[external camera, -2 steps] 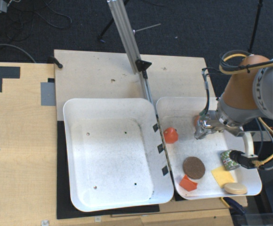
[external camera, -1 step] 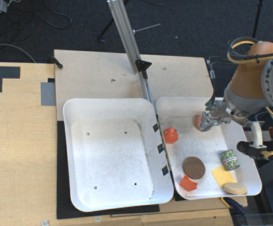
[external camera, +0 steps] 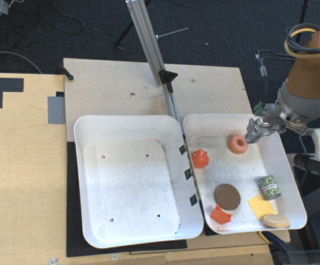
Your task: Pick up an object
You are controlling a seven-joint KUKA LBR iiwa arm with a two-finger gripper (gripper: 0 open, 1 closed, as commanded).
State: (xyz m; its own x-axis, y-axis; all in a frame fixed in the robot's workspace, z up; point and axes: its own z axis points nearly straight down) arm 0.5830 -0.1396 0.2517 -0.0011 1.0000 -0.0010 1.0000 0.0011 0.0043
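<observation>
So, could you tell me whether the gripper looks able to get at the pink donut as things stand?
Probably yes: the gripper sits just right of the pink donut, which lies apart from the other items, with nothing between them.

My arm [external camera: 302, 87] carries a broad orange band, with a grey metal wrist collar just below it. Nearer the claw [external camera: 255, 130] the hardware turns into small grey-silver blocks and brackets (too blurred for me to pick out screws). Above the band, yellow and black cables loop in a coil [external camera: 302, 39].
</observation>
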